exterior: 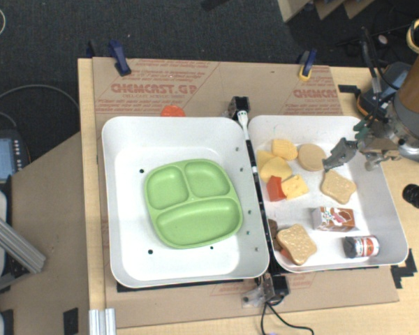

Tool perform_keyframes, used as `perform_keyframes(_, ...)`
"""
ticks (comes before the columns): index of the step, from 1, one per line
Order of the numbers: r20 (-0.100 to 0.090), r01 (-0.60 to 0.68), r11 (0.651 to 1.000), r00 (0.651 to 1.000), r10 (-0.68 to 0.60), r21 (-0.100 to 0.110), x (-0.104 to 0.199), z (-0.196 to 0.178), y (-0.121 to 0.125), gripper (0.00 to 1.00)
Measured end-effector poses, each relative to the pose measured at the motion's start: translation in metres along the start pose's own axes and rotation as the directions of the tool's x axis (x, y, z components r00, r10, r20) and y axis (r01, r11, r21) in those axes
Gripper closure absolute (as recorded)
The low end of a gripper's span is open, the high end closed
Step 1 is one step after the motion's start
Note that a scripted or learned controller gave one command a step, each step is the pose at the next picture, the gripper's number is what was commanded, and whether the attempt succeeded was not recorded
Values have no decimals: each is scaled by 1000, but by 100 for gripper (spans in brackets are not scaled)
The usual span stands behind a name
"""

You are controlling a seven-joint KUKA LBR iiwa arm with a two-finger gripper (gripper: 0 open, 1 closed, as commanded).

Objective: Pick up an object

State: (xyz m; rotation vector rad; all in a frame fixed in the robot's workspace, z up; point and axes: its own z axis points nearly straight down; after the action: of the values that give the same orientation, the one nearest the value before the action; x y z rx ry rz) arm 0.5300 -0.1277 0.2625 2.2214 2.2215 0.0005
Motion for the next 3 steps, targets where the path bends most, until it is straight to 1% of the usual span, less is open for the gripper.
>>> perform_keyframes(1, -1, -3, 1000, 1000, 3, 4, -36, 136, -20, 0)
perform_keyframes(2, -2, 1, 1000, 1000, -1, 4, -11, 180, -22, 0)
perform_keyframes(3, 1, 4, 1000, 1000, -4, -4, 35, 178, 46, 0)
